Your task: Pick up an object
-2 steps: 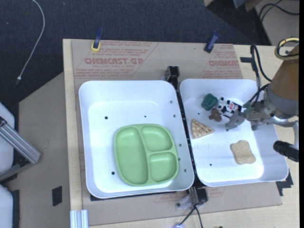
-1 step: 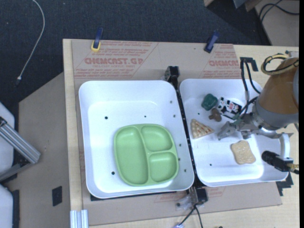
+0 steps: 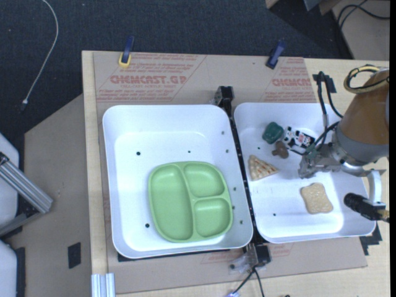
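My gripper (image 3: 309, 164) hangs low over the right bin (image 3: 272, 224), near its middle right. Several small objects lie in that bin. A tan bread slice (image 3: 317, 198) rests just below the gripper. A triangular pizza-like wedge (image 3: 261, 167) lies to the gripper's left. A dark green lump (image 3: 272, 132), a small brown piece (image 3: 281, 150) and a black-and-white toy (image 3: 300, 139) sit close together up and left of the gripper. Nothing visible hangs from the gripper.
The left bin (image 3: 124, 166) holds a green divided plate (image 3: 189, 200). A black clamp (image 3: 224, 95) sits at the top of the seam between the bins. The arm's orange band (image 3: 365, 113) and cables (image 3: 325, 98) overhang the right bin's right side.
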`<state>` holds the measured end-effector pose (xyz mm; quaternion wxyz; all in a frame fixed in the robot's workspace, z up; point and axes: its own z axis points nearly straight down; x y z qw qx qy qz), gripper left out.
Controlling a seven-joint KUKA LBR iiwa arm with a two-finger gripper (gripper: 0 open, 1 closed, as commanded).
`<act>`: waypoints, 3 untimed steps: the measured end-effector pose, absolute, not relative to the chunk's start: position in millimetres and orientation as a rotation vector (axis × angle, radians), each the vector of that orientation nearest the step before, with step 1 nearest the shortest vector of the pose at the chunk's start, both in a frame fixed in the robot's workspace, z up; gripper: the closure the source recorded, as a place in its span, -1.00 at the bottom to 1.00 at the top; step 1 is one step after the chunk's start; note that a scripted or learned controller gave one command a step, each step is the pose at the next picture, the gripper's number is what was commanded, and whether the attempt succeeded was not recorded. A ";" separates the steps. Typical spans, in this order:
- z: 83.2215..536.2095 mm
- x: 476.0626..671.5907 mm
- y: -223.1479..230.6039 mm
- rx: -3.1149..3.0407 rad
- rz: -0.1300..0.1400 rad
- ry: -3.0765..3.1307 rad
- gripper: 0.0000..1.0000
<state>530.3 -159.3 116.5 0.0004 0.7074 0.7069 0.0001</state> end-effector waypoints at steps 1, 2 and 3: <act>162.1 538.1 -155.6 2.216 0.004 2.220 1.00; 214.3 547.9 -149.3 2.215 0.005 2.220 1.00; 276.0 545.5 -144.5 2.214 0.006 2.218 1.00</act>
